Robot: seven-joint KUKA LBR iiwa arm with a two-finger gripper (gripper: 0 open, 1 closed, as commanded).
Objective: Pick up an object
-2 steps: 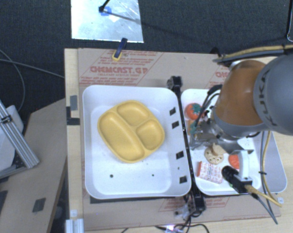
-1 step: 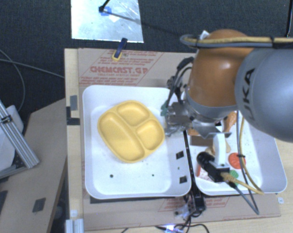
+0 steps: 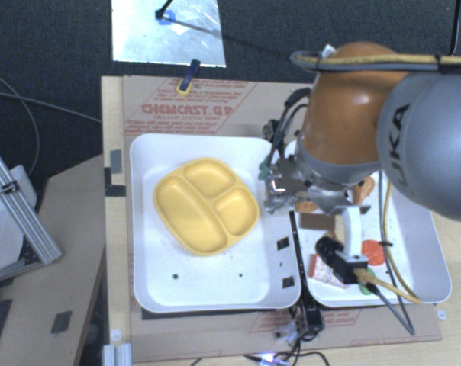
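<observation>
Bins, two and white, sit side by side on a bench. A yellow divided plate (image 3: 206,204) lies flat in the view's left bin (image 3: 215,292). A red and white packet (image 3: 326,271) lies in the right bin (image 3: 433,277), beneath the arm. The gripper (image 3: 278,189) hangs low over the wall between them. I cannot tell whether it is open, closed or holding anything. Nothing looks lifted, so the pick seems still to do.

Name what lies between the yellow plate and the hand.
Only bare white floor of the left bin separates yellow plate from hand, in the camera view.
</observation>
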